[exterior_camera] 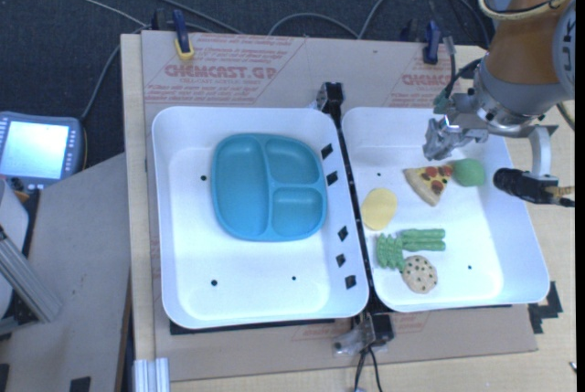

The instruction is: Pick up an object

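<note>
Just below the tool [442,146] in the picture lies a toy pizza slice [426,184], in the far half of the right bin [512,244], with its point turned to the left. I cannot tell if the tool touches the slice, and I cannot tell how far the tool is open; I see nothing held in it. A green rounded piece [470,172] sits just beside the slice, on its right. A yellow round piece [379,207] lies near the slice, closer to the wall between the bins. Nearer to the camera is a green vegetable bundle [411,244], and a cookie [420,273] is touching its near side. The left bin [183,226] holds a blue divided plate [270,187]. Both bins stand on the table [228,70]. The arm [530,25] comes in from the right.
</note>
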Motion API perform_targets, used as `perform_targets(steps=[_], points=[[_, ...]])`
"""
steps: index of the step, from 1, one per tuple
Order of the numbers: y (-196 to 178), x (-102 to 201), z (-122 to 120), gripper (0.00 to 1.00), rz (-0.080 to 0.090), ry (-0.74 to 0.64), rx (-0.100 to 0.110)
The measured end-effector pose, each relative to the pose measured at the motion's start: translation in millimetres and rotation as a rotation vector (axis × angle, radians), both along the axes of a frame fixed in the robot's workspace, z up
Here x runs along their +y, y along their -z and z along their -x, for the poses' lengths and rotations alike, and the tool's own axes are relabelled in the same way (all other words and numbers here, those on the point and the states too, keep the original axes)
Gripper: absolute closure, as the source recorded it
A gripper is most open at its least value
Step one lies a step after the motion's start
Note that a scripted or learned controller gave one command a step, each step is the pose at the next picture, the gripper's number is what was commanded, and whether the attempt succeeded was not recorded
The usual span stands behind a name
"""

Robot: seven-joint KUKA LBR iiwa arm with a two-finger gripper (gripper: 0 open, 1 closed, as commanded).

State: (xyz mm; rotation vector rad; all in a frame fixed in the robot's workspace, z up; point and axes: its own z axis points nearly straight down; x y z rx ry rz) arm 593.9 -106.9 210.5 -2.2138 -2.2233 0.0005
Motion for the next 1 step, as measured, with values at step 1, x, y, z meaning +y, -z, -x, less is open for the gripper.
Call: perform_targets(steps=[1], points=[[6.4,52.8,13.3,1.00,0.000,-0.001,0.001]])
